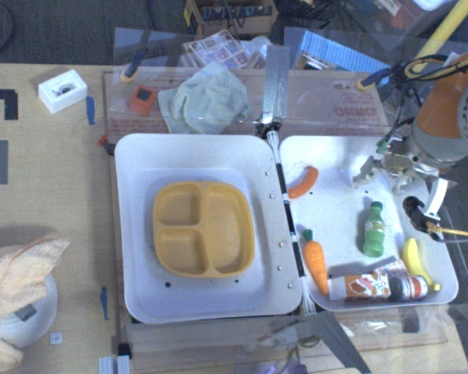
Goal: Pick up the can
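The can (378, 287) lay on its side against the near wall of the right-hand bin (339, 150), its dark end pointing towards the bin's right corner. It had probably rolled there and come to rest against the wall. That spot leaves little room on the wall side, so a grasp would likely have to come from above, across the can's width.

A banana (416, 262) lay just beside the can's dark end, and a carrot (316, 263) lay near its other end. A green bottle (373, 228) lay just beyond the can, towards the middle of the bin. A sausage (303, 181) lay further beyond the can, well apart from it.

The gripper (398, 174) hung beyond the can and past the green bottle, well apart from it and carrying nothing visible. Whether it was open or closed could not be told. The arm (444, 111) came in from the right, with its wrist pointing down into the bin. It had not yet been lined up over the can.
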Available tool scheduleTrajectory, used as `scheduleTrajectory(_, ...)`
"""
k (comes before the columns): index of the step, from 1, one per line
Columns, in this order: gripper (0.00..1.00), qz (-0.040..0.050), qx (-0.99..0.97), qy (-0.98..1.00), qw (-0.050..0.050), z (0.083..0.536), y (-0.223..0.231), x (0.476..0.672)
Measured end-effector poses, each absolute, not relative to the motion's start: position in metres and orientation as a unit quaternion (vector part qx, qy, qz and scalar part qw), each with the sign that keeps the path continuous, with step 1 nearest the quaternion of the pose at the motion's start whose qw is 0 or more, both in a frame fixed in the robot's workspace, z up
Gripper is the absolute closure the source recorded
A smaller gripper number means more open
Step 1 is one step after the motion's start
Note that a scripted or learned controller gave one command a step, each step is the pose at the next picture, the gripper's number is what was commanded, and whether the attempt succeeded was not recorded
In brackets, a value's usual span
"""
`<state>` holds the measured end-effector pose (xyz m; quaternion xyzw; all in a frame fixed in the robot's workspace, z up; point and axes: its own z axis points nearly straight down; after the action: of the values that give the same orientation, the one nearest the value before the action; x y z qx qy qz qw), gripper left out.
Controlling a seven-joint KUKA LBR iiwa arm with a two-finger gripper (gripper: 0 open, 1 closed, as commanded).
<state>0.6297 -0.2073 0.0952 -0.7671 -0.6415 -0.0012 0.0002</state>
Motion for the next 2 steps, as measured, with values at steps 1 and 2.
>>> scheduleTrajectory(1, 1.00, -0.0010, -0.767, -0.642, -0.002, 0.106, -0.207, 0.631)
scheduleTrajectory(2, 1.00, -0.0003, -0.839, -0.544, -0.001, 0.237, -0.202, 0.647)
